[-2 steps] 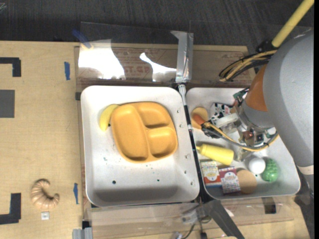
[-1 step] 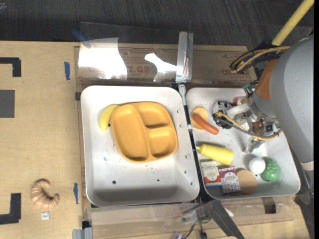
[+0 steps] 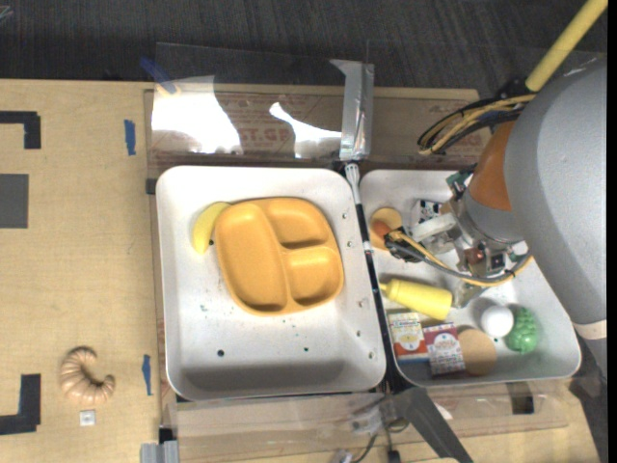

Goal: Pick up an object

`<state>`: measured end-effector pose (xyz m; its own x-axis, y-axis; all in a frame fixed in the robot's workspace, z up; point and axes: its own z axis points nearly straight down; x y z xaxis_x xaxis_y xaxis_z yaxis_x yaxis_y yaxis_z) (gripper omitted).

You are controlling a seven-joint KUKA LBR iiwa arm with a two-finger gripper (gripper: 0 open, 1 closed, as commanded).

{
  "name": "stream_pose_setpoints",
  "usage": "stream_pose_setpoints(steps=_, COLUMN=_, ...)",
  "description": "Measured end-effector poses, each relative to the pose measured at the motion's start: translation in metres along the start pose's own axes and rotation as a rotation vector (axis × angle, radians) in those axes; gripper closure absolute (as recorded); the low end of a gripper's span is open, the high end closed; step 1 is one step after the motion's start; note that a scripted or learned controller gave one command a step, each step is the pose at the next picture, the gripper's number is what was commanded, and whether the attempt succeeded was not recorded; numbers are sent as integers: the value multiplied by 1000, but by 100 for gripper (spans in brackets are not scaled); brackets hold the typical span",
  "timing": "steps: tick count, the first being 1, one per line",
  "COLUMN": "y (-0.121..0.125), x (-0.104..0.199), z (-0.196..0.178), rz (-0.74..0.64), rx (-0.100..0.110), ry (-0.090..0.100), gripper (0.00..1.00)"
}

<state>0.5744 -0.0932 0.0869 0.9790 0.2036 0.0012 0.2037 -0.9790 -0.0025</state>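
Dark carpet floor (image 3: 270,8) beyond tan cardboard-topped bench (image 3: 72,258); black tape marks.

Bright, even overhead light; glare on plastic sheet (image 3: 251,123).

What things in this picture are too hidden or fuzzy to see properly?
- Gripper: in the camera view, wires and the arm crowd it, so open or shut is unclear.
- Banana: the orange tray covers most of it.
- Box: its print is too small to read.
- Right bin: the arm hides its far right part.
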Motion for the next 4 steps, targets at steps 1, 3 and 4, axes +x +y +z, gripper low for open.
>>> stream_pose_setpoints(steps=1, y=0, x=1, z=-11, rz=-3, rx=0, ry=2, gripper=100)
stream_pose_setpoints(steps=3, y=-106, x=-74, z=-174, rz=-10, rx=0, ry=0, gripper=100)
stream_pose_setpoints(steps=4, y=-97, x=-77, z=-147, rz=-133, rx=1, ry=-7, gripper=100)
